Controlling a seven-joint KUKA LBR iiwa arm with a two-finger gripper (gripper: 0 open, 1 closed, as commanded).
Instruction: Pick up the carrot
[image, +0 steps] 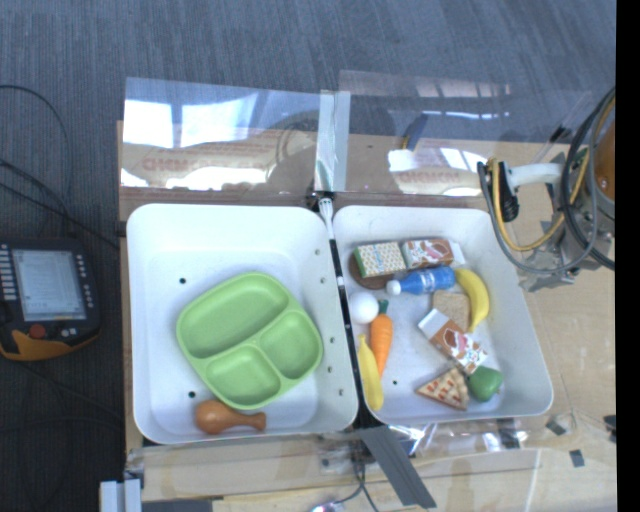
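In the right-hand shallow white bin (520, 330), near its left wall, the small orange plastic carrot (380, 339) is lying free on the floor, its green-tipped top pointing away from the bench's front edge. A white egg-shaped toy (363, 307) is sitting just beside the carrot's top, on the side toward the other bin. A slim yellow curved piece (371, 375) is lying along the carrot's lower end, touching or nearly touching it and running on toward the bin's front wall. Beyond the carrot's top, a small printed box (377, 260) and a red-brown printed packet (427, 251) are resting side by side, with a blue and white bottle (424, 282) lying on its side just in front of them. Further from the carrot, toward the bin's far wall, a yellow banana (475, 296) is curving downward. A white and red printed carton (453, 340), a triangular pizza slice (445, 389) and a round green toy (485, 383) are clustering to the carrot's right, well apart from it. Across the divider from the carrot, the left white bin (160, 240) is holding a green three-compartment plate (250, 340) and a brown chicken drumstick (230, 418). The grey arm with its cables (560, 215) is sitting at the frame's right edge, well away from the carrot; whether the pincer is spread or closed cannot be told.
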